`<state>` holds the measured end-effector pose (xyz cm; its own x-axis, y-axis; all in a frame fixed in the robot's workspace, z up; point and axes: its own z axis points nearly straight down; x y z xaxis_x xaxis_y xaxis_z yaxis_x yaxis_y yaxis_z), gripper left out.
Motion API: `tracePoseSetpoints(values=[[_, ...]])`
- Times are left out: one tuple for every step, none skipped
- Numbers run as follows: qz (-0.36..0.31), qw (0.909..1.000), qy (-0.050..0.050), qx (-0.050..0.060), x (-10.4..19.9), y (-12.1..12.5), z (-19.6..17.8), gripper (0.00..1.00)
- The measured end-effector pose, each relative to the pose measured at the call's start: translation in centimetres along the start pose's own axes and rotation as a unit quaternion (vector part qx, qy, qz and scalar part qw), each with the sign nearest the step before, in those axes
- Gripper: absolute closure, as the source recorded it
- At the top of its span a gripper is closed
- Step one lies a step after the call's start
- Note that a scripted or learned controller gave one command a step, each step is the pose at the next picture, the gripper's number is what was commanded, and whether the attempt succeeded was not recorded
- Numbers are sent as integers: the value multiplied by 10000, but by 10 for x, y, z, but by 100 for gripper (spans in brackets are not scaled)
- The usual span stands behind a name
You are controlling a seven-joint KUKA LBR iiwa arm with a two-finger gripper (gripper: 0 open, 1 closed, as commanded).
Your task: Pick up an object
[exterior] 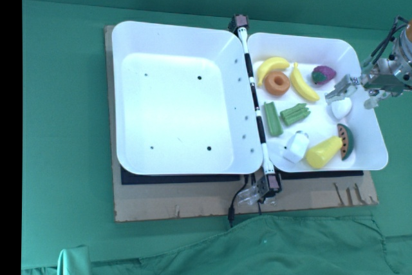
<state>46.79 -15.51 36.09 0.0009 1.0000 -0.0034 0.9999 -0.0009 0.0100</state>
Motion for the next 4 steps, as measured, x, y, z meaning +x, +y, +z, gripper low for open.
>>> tracePoseSetpoints(values=[[10,10000,4,20,-1,0,2,0],[10,10000,4,20,-1,0,2,0],[37,10000,12,65,-34,-2,75,0],[8,10000,-17,-11,-32,8,160,0]])
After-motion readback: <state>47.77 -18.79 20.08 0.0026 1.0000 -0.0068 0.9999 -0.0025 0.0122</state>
